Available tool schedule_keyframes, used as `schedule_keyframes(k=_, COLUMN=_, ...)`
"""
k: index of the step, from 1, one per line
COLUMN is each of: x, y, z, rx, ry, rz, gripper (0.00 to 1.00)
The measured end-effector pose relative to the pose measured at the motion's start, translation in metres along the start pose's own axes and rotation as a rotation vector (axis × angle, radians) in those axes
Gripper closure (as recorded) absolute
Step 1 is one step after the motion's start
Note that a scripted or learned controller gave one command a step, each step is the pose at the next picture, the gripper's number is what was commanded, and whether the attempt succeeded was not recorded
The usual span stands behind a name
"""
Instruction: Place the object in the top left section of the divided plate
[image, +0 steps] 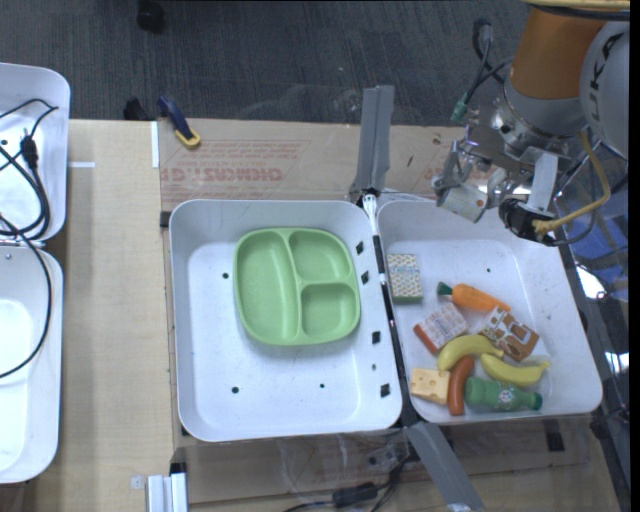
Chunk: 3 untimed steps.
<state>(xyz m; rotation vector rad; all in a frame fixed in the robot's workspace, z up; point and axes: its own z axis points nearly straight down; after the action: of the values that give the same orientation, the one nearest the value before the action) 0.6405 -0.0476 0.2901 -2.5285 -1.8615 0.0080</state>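
While the green plate sits bare in the left bin, well off to the left of the gripper and lower in the view, the toy food, including a carrot, a banana and a bottle, lies heaped in the right bin just below it. Packed that tight, a grab could likely catch two pieces or slip off. Whether the gripper is open or carrying anything, I cannot tell.
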Motion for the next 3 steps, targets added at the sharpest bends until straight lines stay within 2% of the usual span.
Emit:
schedule_keyframes(k=1, x=0.049, y=-0.027, z=-0.079, rx=-0.003, ry=0.0, rz=-0.143, gripper=1.0)
schedule_keyframes(k=2, x=0.098, y=-0.063, z=0.027, rx=-0.001, ry=0.0, rz=-0.157, gripper=1.0)
schedule_keyframes(k=3, x=0.158, y=-0.075, z=0.054, rx=-0.001, ry=0.0, rz=-0.428, gripper=1.0)
